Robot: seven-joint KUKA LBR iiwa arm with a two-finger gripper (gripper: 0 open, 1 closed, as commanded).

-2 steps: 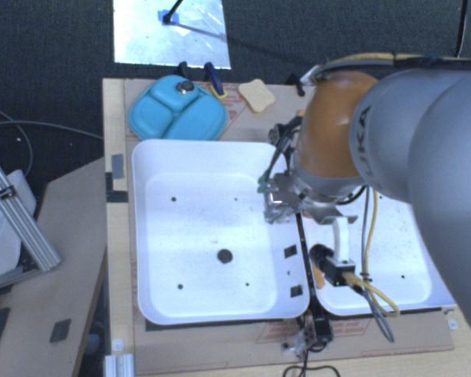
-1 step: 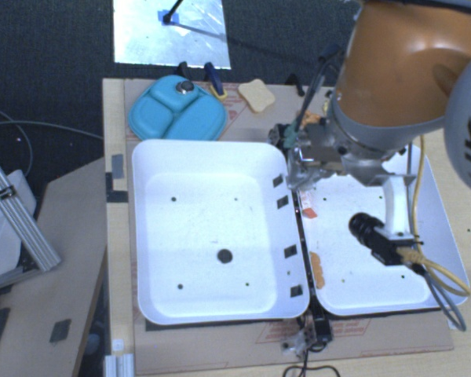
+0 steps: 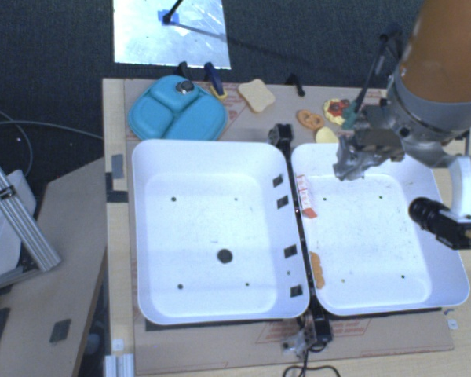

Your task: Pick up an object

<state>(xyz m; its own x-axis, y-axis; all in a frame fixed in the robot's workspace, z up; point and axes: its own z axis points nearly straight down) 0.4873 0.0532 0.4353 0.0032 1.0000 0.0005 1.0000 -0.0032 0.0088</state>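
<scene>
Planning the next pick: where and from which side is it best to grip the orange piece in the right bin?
Probably its two ends, from straight above. The orange piece lies flat, its length along the right bin's left wall, so hardly any room is left on that side.

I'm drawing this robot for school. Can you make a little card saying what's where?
claw: above the right bin, near its far edge
left bin: one small dark round thing
right bin: an orange piece and a red-and-white piece by its left wall
behind the bins: blue tray, toy toast slice
</scene>
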